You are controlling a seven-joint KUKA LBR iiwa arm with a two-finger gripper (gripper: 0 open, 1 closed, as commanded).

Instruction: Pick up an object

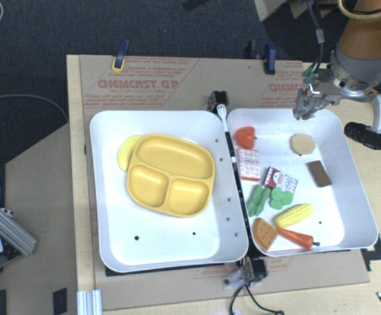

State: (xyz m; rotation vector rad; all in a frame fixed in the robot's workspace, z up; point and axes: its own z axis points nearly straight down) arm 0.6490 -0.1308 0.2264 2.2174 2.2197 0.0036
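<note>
My gripper (pixel 304 112) hangs over the far edge of the right bin (pixel 354 195), just above and left of a round tan cookie (pixel 302 144); nothing shows between its fingers. The right bin holds several toy foods: a red tomato (pixel 244 136), a red-and-white packet (pixel 248 163), a small printed box (pixel 279 180), a brown block (pixel 319 173), green vegetables (pixel 267 199), a yellow corn cob (pixel 294 214), a carrot (pixel 296 238) and a waffle-like wedge (pixel 263 233).
The left bin (pixel 111 228) holds a yellow divided plate (pixel 170 174) with a yellow piece (pixel 126 152) tucked at its left edge. Clamps (pixel 119 59) sit on the bench's far side. A black fitting (pixel 219 101) sits between the bins.
</note>
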